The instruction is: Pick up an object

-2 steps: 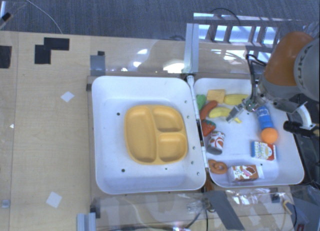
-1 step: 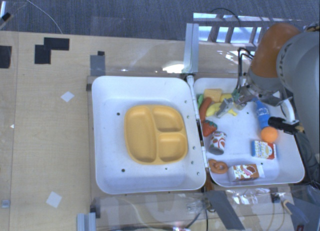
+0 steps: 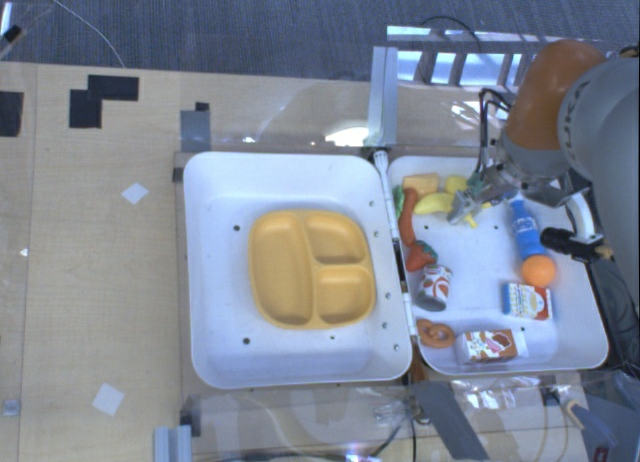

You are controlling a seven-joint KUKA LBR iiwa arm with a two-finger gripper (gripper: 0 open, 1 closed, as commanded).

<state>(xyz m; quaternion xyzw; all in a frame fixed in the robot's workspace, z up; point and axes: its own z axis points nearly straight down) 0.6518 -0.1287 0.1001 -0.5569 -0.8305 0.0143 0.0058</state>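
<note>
1. Nearest the camera, along the front wall of the right bin [image 3: 590,350]: a small carton [image 3: 490,346] lying on its side, with a brown ring-shaped item [image 3: 436,332] just to its left.
2. One row back: a red-and-white can [image 3: 433,287] near the bin's left wall; a small white box [image 3: 526,301] toward the right, with an orange ball [image 3: 539,270] just behind it.
3. Mid-bin: a blue bottle [image 3: 524,228] lying roughly front-to-back, its far end near the arm's wrist. Along the left wall, a carrot-like orange piece [image 3: 408,222] and a red item [image 3: 422,253] with a green tip.
4. Far part of right bin: yellow banana [image 3: 436,204], with a yellow block [image 3: 421,185] behind it.
5. Gripper [image 3: 468,206] is low over this far area, just right of the banana, above a small yellow-green item. Grip state: cannot tell; tips too small and cluttered to read.
6. Left bin [image 3: 215,350]: a yellow divided tray [image 3: 310,268] sits about centre, three compartments.
</note>
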